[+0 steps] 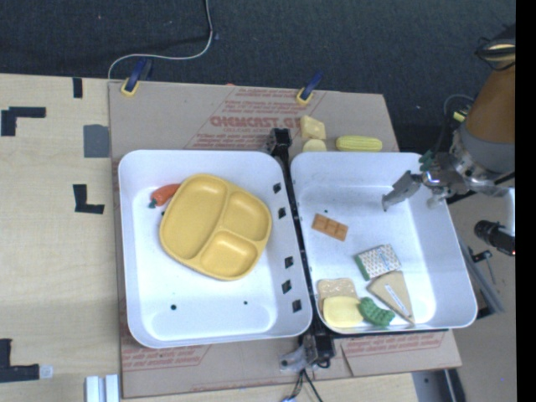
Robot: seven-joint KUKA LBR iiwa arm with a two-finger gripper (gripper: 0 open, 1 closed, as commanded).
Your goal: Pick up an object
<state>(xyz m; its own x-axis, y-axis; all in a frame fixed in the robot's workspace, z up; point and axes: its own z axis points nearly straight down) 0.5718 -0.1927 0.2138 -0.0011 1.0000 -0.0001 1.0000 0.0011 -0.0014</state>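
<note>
Lying loose toward the lower right of the frame, the likely candidates for picking sit in the right bin (pixel 435 249): a small brown waffle-like bar (pixel 329 227) alone near the bin's middle, and a cluster at its lower edge made of a speckled square packet (pixel 378 260), a tan wedge (pixel 392 293), a pale cracker (pixel 337 288), a yellow round piece (pixel 341 311) and a knobbly green piece (pixel 376 313). The bar looks the easiest choice, I judge, because it lies flat and well apart from the rest, while the cluster's pieces touch or overlap one another.

At the right of the frame, the gripper (pixel 400 193) hangs over the bin's upper right part, above bare white floor, with nothing between its jaws; whether they stand apart or together I cannot tell. The grey arm (pixel 490 145) reaches in behind it.

In the left bin (pixel 138 224) a smooth yellow divided plate (pixel 215 226) lies tilted, covering part of an orange carrot-like piece (pixel 165 193). Both bins are glossy shallow plastic, resting on a cardboard sheet (pixel 243 115) clipped to the wooden surface (pixel 50 224). Above the bins, on the cardboard, lie a toy corn cob (pixel 358 144) and a pale yellow block (pixel 312 128).
</note>
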